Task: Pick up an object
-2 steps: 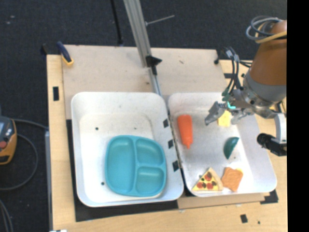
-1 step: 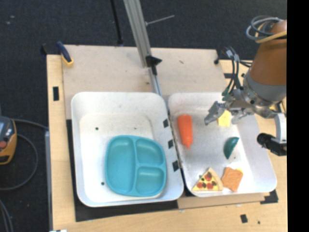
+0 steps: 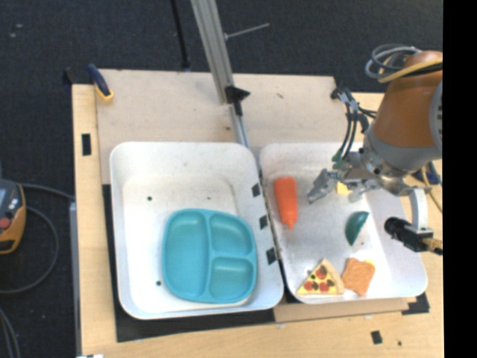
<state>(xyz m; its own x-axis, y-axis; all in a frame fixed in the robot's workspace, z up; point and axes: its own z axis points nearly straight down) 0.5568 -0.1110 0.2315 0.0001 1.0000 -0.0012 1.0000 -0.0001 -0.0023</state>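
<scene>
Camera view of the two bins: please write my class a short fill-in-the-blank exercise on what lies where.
1. The blue divided plate lies in the ____ bin.
2. The carrot lies in the right bin, near its ____ wall.
3. The pizza slice lies right beside the ____ piece, at the bin's near edge.
4. The gripper hovers above the ____ bin.

Missing words: left; left; orange; right
</scene>
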